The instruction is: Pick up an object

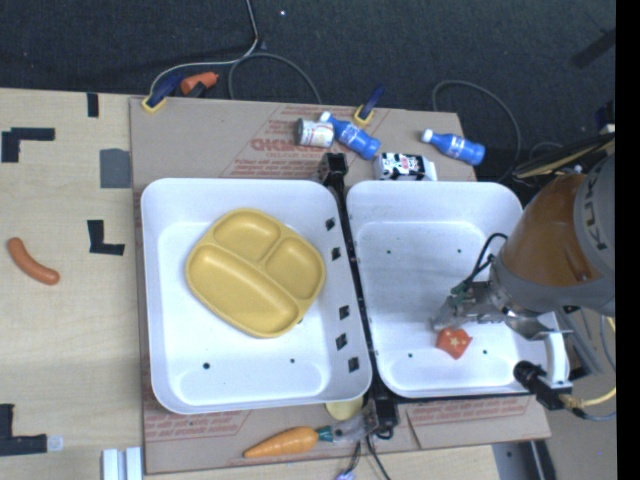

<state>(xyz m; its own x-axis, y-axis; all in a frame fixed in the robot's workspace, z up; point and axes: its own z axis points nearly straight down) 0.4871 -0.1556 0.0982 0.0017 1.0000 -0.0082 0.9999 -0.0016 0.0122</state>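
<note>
One gripper (458, 318) in play, sitting low in the right bin (420, 218) near its front right area, with the grey arm (560, 258) and its orange band coming in from the right edge over the bin wall. Can't tell how far apart the jaws stand; the wrist body and cabling block that. A small red object (454, 342) lies on the bin floor just below and beside the gripper tip, very near or touching, can't tell which, and nothing shows it between the fingers. Rest of the right bin floor is bare white. Left bin (170, 268) sits directly alongside, sharing the black centre divider, and holds a yellow compartment plate (256, 271) lying flat, slightly rotated, roughly mid-bin. Both bins rest on a cardboard sheet (200, 138). Behind the bins on the cardboard: a small white bottle (315, 132) on its side, a blue bottle (357, 139) just beside it, a black and white carton (405, 166) and another blue bottle (455, 147) further right. In front of the bins, a toy carrot (283, 443) lies at the cardboard's near edge. Well apart on the wooden bench at far left, a toy sausage (32, 261). Orange clamp (198, 82) at the cardboard's back left corner.
</note>
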